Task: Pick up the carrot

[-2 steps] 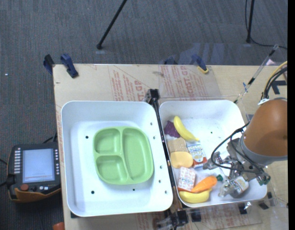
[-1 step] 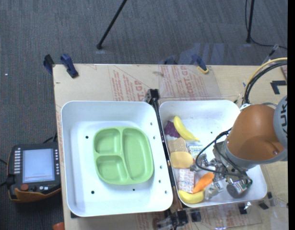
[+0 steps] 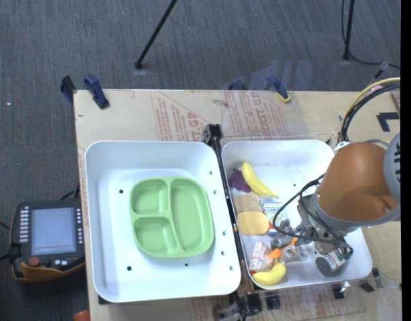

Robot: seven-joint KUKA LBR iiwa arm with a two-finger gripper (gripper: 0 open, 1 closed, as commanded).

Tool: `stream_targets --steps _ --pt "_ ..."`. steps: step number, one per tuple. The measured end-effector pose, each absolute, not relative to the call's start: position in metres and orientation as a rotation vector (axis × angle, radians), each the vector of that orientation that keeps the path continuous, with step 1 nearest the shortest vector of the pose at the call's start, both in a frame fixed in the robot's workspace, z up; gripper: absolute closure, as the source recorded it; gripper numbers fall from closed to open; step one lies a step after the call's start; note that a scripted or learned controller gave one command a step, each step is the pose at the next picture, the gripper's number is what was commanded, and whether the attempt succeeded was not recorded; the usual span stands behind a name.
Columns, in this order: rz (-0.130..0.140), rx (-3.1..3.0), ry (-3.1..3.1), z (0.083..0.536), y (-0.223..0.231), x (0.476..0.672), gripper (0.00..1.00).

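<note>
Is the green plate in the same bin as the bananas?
No, the green plate sits in the left bin, while the bananas lie in the right bin.

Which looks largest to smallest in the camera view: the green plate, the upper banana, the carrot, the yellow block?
1. green plate, by far.
2. upper banana and yellow block: look alike, not ranked.
3. carrot: smallest, though the end effector's cables partly hide it.
</note>
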State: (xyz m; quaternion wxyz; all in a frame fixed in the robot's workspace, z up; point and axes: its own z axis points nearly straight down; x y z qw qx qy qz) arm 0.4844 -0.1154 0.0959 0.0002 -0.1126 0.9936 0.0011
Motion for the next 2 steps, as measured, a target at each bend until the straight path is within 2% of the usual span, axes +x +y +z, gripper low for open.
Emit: stream_targets --steps 1,2 --pt "0.003 -0.356 3.120 0.096 -0.115 0.485 0.00" --pt "-0.002 -0.823 3.025 0.089 -0.104 0.486 0.00"
